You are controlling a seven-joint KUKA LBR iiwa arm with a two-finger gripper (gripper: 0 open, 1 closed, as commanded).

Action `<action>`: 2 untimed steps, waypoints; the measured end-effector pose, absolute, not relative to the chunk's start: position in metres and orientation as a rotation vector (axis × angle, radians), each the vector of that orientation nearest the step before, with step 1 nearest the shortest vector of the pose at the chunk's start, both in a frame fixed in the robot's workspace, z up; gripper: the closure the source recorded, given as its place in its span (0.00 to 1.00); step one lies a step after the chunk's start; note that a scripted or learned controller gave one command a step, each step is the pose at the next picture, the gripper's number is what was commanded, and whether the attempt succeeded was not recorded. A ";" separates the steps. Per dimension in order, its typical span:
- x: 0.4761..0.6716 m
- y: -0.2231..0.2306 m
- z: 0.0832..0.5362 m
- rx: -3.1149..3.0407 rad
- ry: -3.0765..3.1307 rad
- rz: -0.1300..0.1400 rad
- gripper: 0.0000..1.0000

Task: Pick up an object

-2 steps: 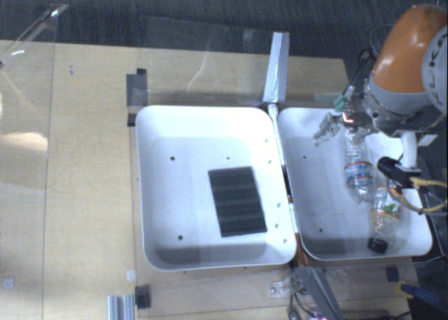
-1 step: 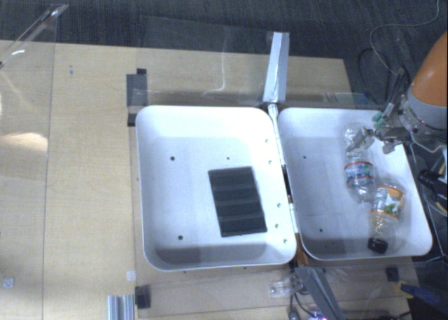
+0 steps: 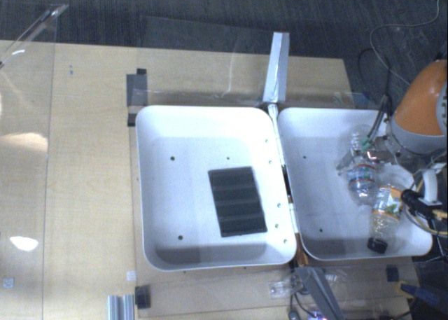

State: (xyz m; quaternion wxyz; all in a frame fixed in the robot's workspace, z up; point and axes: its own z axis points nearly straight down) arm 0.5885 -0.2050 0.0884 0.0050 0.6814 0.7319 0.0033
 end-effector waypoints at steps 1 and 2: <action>0.591 -0.203 0.089 1.980 2.428 0.011 0.00; 0.594 -0.201 0.101 1.976 2.423 0.020 1.00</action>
